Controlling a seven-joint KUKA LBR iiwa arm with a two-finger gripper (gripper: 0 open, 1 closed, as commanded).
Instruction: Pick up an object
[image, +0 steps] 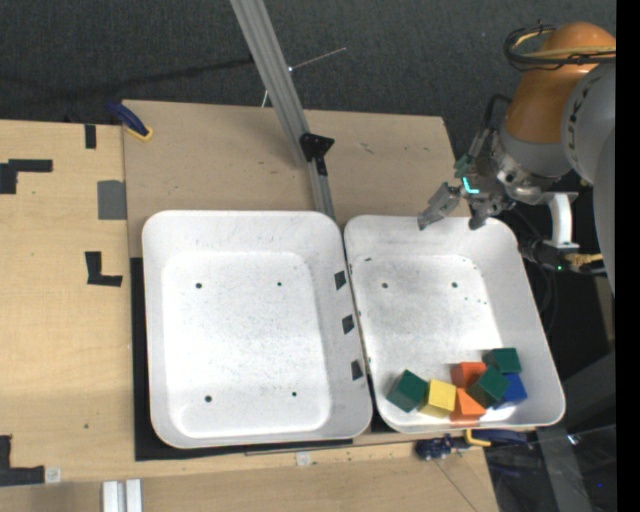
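Several small blocks lie clustered in the near right corner of the right bin (440, 300): a dark green block (407, 389), a yellow one (438, 397), an orange one (466, 385), a blue one (513, 388) and two more green ones (503, 359). My gripper (455, 213) hangs over the far rim of the right bin, well away from the blocks. Its two fingers are spread apart, open, with nothing between them.
The left bin (240, 320) sits beside the right one, with black clips along the shared edge. A slanted metal rod (285, 90) crosses the bench at the back. Black tape marks lie on the wooden bench at left.
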